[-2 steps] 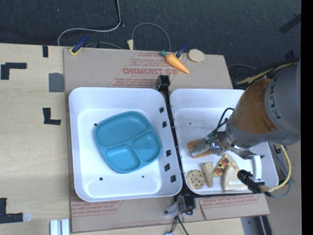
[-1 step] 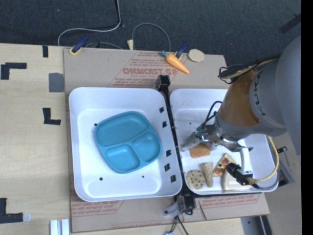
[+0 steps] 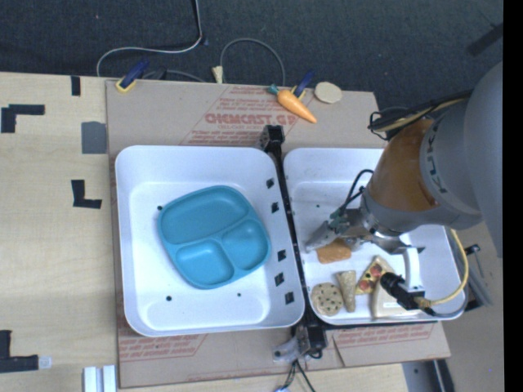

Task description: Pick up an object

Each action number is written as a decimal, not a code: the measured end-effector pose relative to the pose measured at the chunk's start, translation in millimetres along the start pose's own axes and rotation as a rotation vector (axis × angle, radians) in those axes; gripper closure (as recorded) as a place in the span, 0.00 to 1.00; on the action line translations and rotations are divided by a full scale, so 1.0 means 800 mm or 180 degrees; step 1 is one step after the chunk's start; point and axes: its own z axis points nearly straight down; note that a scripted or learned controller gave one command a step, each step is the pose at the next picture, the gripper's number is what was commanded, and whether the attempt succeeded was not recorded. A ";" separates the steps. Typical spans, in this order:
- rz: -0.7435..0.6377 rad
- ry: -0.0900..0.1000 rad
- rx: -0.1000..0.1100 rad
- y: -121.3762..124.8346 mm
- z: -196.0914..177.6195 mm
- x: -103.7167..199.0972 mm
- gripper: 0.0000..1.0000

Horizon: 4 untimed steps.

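In the right bin [image 3: 315,163], nearest the front wall, lie a cookie [image 3: 328,299], a cone [image 3: 348,288], a pizza slice [image 3: 373,274] and a pale stick [image 3: 381,302] — all close together. Just behind them sits a brown bread piece [image 3: 333,253]. The gripper [image 3: 320,237] hangs directly over it, low in the bin; I cannot tell its state. The left bin [image 3: 131,219] holds a blue divided plate [image 3: 214,235]. Farther back, on the cardboard [image 3: 180,113], a toy carrot [image 3: 296,106] lies beside a tan disc [image 3: 328,93].

Blue plate [image 3: 214,235], white bins [image 3: 131,219], orange carrot [image 3: 296,106], speckled cookie [image 3: 328,299].
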 end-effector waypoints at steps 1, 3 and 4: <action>0.0013 -0.0024 -0.0014 0.001 -0.015 -0.005 1.00; 0.0004 -0.0011 0.0002 0.000 -0.037 -0.002 1.00; 0.0001 -0.0009 0.0005 0.000 -0.048 -0.002 1.00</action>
